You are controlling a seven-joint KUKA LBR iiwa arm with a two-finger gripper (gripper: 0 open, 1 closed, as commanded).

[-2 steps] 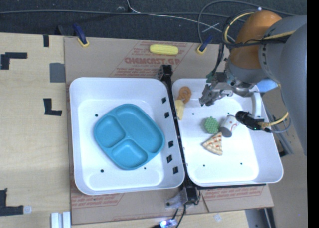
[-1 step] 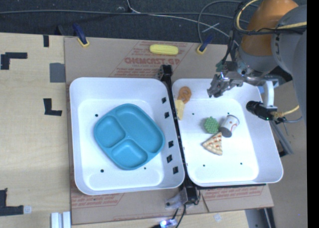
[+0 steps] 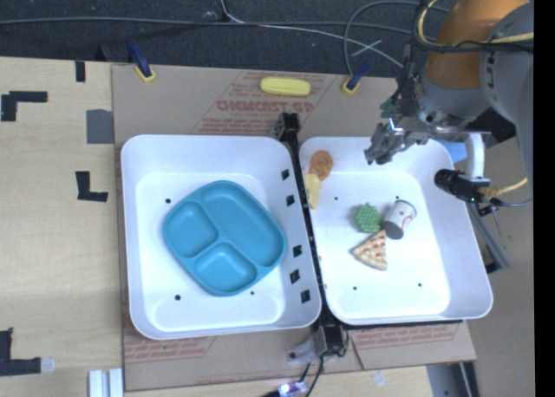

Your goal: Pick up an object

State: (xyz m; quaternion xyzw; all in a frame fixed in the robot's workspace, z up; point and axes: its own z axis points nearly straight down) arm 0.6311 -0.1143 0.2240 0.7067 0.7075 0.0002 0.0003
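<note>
Two shallow white plastic bins sit side by side on a sheet of brown cardboard that covers the pale wooden table. The left bin holds a blue plastic tray with three compartments, lying flat and turned at a slant. The right bin holds the small things. A tan ice-cream-cone toy lies along its left wall, near the upper corner. Near the middle of that bin a green knobbly toy lies just beside a small white and grey can-shaped toy, and a wedge-shaped pizza-slice toy lies just below them, close to both.

The grey arm with its orange band reaches in from the right. Its dark hand hangs above the upper edge of the right bin, above and to the right of the cone toy and well apart from the cluster of three toys. Nothing is seen between its fingers, but whether they stand wide or narrow cannot be told from this angle.

A yellow elongated toy rests on the cardboard above the bins, between two blue and yellow clamps at the cardboard's top edge. Black cables run across the dark floor behind the table.
</note>
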